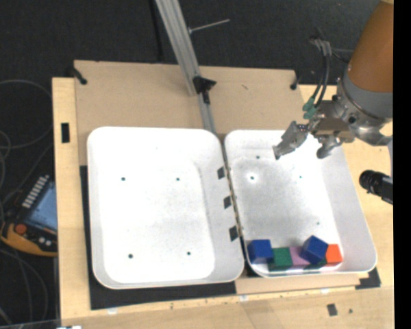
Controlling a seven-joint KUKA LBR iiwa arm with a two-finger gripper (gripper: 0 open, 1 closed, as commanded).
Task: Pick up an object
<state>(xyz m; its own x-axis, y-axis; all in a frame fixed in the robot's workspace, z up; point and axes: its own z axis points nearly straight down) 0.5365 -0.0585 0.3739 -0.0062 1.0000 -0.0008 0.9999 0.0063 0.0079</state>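
My pincer [303,144] hangs with fingers spread wide and bare over the right bin's [342,184] far end, well apart from the 5 blocks [294,252] along its near wall.

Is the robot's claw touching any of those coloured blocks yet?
Apart. The camera view shows the gripper, fingers spread with nothing between them, at the right bin's far end, with bare white floor before the blocks at its near edge.

Two white bins, the left bin [157,204] and the right bin [294,197], both faintly speckled grey, sit on a tan bench [137,91]. Small blocks: blue [260,249], green [281,258], pale purple [299,257], darker blue [316,247], orange [333,253]. The arm [373,46] is orange above grey.
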